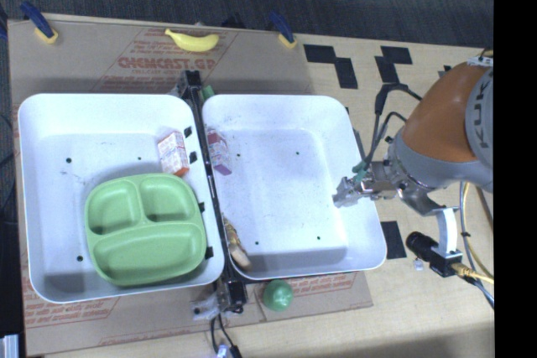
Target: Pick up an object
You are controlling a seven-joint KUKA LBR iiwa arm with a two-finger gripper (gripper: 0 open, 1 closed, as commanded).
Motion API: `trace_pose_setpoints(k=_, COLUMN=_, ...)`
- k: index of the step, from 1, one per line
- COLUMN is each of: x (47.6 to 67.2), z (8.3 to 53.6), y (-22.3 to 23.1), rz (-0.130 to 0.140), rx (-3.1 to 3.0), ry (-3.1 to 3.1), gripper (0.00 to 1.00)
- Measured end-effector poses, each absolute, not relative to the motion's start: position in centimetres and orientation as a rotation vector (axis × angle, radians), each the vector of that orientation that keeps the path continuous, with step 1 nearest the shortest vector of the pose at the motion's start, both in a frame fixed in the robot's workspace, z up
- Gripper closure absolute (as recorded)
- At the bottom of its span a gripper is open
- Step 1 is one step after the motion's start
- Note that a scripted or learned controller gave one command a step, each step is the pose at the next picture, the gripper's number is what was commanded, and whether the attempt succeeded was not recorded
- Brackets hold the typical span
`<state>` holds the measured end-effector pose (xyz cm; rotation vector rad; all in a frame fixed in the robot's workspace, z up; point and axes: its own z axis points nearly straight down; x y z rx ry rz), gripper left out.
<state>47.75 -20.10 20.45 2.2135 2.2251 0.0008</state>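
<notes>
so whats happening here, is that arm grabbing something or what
A grey robot arm with an orange band reaches in from the right, its gripper at the right rim of the right white bin. Nothing shows between its fingers. A green divided plastic tray and a small red-and-white carton lie in the left white bin. A yellow toy banana and a green ball sit outside the bins.

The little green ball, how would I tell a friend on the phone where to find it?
Start at the right-hand white bin and follow its near edge to the corner next to the other bin. Just outside that corner, on the brown cardboard, sits the green ball. It is round and dark green, unlike the big pale green tray, which lies inside the left bin.
</notes>
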Motion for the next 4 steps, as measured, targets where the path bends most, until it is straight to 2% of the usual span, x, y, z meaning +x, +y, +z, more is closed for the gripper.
trace_pose_setpoints(k=1, x=47.6, z=9.2, y=-21.1, rz=-0.001, rx=2.217, ry=2.228, gripper=1.0)
trace_pose_setpoints(k=2, x=48.7, z=9.1, y=-15.9, rz=0.0, rx=2.214, ry=2.235, gripper=1.0)
trace_pose_setpoints(k=3, x=47.7, z=9.2, y=-15.9, rz=-0.002, rx=2.215, ry=2.232, gripper=1.0)
trace_pose_setpoints(k=4, x=47.7, z=9.2, y=-15.6, rz=-0.001, rx=2.215, ry=2.233, gripper=1.0)
